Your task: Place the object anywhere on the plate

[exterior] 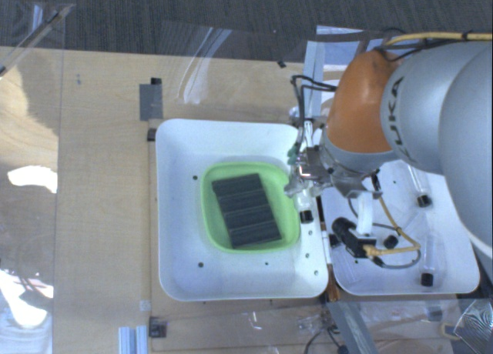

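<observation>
A green plate (212,222) with raised rim lies in the middle of the left white bin (177,268). A dark grey ridged rectangular object (246,210) rests flat on the plate, slightly turned. My gripper (302,178) hangs under the orange-banded wrist (362,106) at the plate's right rim, over the wall between the two bins. It stands just right of the grey object, and the wrist covers most of it from above.
The right white bin (447,268) lies under the arm, with a black and yellow cable (370,246) looping over it. A grey bracket (151,101) is fixed to the wooden bench behind the left bin. Clear plastic sheeting covers the bench's left side.
</observation>
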`<state>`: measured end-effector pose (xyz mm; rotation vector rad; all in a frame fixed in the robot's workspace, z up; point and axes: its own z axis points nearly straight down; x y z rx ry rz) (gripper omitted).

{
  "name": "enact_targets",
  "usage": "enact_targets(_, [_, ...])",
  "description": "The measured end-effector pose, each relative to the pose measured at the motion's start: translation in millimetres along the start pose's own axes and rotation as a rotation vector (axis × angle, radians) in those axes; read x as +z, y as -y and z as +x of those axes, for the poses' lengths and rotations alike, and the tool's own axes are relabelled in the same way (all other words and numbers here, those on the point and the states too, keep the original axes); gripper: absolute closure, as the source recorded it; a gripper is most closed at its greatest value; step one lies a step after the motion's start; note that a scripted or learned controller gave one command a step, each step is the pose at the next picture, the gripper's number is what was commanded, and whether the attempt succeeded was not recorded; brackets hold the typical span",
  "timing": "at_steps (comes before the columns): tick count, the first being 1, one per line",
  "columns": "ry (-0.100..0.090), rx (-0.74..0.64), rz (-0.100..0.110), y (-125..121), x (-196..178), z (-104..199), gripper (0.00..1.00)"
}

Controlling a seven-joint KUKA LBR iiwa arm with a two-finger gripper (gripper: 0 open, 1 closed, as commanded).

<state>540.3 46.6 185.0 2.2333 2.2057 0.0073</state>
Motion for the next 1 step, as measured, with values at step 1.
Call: enact_targets(1, [0.0,0.002,0.0,-0.1,-0.1,-0.6,0.0])
